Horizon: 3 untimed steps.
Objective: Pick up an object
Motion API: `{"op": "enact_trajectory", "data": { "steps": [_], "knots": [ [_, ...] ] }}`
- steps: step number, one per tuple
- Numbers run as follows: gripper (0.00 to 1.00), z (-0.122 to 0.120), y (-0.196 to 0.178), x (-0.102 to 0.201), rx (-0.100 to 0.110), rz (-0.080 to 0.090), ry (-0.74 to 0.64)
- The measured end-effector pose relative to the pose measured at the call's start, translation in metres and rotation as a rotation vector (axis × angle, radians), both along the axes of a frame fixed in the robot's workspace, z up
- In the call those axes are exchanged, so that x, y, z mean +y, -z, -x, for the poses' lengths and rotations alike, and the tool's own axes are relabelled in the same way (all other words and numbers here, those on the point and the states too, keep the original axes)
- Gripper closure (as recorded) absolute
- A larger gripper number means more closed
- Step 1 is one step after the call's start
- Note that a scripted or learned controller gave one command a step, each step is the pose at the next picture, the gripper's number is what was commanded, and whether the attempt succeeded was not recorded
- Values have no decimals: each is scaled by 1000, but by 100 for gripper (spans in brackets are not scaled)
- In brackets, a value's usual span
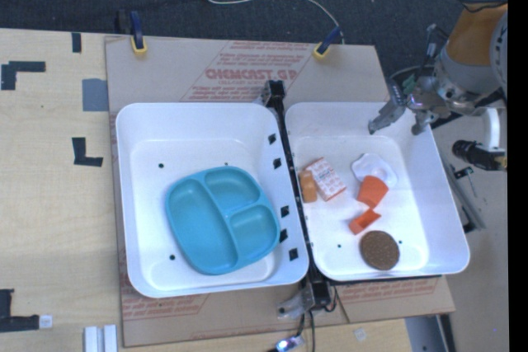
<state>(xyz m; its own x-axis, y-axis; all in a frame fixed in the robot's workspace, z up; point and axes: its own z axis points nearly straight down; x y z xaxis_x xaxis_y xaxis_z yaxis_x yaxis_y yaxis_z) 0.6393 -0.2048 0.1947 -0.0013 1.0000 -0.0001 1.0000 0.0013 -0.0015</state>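
Gripper (402, 116) hangs over the right white plastic bin's (437, 202) 1 o'clock corner, fingers spread apart, nothing between them. Inside this bin: small orange-and-white printed packet (323, 179) at 9 o'clock, orange block (372, 191) near centre, smaller orange wedge (364, 220) just below, round brown disc (379, 250) at 6 o'clock. Left white bin (144, 177) holds a blue compartment tray (223, 218).

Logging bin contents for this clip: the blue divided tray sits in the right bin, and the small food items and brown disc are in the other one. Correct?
Not quite. In the camera view the blue divided tray lies in the left bin, not the right. The small food items and the brown disc are in the right bin.
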Motion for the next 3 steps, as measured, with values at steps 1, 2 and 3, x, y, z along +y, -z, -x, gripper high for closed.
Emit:
{"op": "enact_trajectory", "data": {
  "steps": [1, 2, 3],
  "knots": [
    [0, 10, 60, -3, 6, -1, 1],
    [0, 9, 112, -2, -3, 3, -1],
    [100, 8, 97, -2, -7, 6, -2]
  ]
}}
